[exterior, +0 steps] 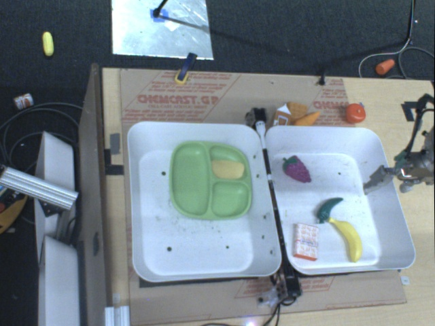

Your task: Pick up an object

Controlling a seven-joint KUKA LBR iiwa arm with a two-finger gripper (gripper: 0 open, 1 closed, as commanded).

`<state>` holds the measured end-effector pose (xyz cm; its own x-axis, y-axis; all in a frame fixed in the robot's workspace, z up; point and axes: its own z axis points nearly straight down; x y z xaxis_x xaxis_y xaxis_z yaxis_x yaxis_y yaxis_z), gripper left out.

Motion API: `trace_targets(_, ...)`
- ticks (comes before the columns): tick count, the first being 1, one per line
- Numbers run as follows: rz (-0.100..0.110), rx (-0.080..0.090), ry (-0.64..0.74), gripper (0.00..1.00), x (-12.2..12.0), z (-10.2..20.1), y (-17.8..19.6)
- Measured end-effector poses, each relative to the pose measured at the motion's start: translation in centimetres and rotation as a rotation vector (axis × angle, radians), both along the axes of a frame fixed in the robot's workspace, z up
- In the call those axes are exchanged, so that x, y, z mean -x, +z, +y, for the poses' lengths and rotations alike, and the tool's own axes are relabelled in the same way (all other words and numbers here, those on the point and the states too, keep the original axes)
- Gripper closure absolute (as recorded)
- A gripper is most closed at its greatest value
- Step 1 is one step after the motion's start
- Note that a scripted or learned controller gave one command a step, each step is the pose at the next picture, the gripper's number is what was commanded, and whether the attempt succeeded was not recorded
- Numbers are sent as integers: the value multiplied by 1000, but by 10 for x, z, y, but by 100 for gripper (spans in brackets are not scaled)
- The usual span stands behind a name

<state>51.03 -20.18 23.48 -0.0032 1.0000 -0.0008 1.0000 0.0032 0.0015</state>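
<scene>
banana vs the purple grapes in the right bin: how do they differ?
Colour: the banana is yellow with a dark green stem end; the grapes are purple with a small green top.
Shape: the banana is long and curved; the grapes are a short, rounded cluster.
Place: the banana lies near the front of the right bin, beside a small red-and-white packet; the grapes sit nearer the back, by the divider.
Shared: both lie loose, apart from the gripper.
</scene>
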Motion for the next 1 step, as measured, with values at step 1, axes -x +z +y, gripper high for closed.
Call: trace_targets(1, 0, -3, 4, 0, -20, 38, -155)
